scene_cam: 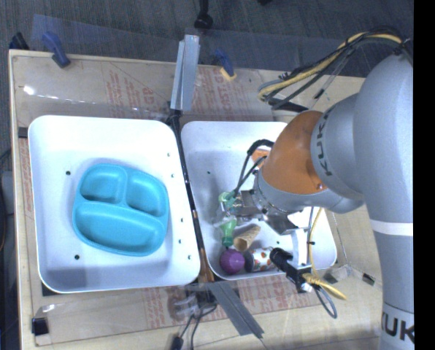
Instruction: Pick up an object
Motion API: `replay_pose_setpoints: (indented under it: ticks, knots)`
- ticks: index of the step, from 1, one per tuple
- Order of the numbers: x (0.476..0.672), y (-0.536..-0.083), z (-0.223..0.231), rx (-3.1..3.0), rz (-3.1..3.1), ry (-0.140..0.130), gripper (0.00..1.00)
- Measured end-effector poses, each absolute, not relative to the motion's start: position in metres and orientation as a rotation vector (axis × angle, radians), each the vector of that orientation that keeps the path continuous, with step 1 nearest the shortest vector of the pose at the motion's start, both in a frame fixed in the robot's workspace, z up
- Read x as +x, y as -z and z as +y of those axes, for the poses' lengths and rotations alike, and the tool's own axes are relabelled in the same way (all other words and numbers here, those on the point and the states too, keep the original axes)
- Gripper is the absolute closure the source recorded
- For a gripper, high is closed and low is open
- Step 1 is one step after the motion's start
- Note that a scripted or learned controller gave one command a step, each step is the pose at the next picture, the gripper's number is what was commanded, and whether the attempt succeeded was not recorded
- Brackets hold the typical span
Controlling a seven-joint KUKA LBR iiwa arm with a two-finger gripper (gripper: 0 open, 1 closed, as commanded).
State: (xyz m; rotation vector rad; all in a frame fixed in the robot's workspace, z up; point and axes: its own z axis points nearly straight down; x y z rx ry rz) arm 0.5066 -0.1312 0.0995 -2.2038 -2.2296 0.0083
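My gripper (234, 207) reaches down into the right bin (203, 152), near the middle of its left side, under the orange band of the arm (294, 162). Just below it lie a small green piece (227, 230) and a tan cone-like piece (248, 233). A purple ball (233, 261) rests at the bin's front edge, with a small brown and white object (259, 258) next to it on the right. Another bit of green (225, 197) shows right at the gripper; whether it is held is hidden by the wrist.
The left bin (49, 144) holds a blue divided plate (121, 208) in its middle. A ridge where the two rims meet (188, 203) separates the bins. The arm's bulk covers the right half of the right bin.
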Motion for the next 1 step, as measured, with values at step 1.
replay_pose_setpoints:
  ticks: [1]
  knots:
    - [0.4764, -0.2578, -0.1246, -2.212, -2.228, -0.003, 1.00]
